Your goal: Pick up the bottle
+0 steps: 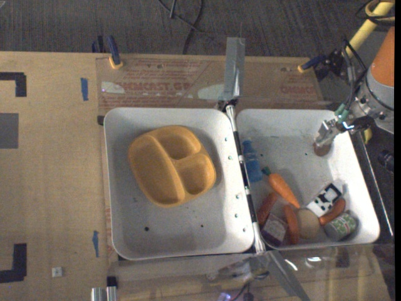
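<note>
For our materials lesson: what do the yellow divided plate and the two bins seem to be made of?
Yellow divided plate: probably moulded plastic, matt, judging by its even colour and rounded compartment walls. Left bin and right bin: likely plastic too, smooth white with rounded corners, though the material can't be confirmed.

Arm [383,68] cut off at right edge; tool [327,133] too small/blurred to read.

bottle [251,162] right bin [294,121], left edge | gripper [328,132] far corner

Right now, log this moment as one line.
gripper: over right bin's far right | bottle: lying at left wall, not held | carrot: beside it
</note>
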`<state>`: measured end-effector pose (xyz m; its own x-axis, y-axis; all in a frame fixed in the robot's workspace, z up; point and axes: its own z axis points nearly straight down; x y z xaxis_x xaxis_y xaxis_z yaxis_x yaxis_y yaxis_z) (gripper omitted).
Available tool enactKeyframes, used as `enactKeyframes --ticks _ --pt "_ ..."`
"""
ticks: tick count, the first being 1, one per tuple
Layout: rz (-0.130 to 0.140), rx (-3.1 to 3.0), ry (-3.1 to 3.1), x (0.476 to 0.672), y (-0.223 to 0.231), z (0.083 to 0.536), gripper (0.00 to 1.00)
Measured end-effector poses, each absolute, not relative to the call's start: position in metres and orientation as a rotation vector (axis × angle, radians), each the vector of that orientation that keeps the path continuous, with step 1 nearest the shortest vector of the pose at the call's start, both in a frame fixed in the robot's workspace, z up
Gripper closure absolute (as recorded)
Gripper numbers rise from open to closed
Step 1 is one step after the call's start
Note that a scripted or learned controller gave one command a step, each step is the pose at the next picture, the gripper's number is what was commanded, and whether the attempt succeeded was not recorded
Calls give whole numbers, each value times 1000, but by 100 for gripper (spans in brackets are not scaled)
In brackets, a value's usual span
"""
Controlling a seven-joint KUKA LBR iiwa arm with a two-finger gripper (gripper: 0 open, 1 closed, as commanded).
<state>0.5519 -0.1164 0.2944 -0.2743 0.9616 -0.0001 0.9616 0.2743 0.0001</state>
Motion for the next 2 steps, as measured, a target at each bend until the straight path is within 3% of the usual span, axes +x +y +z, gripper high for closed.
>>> enactKeyframes --ticks 1,2 --pt "-1 2367 2069 512 -140 307 100" --pt "-1 2685 1628 503 -198 296 100"
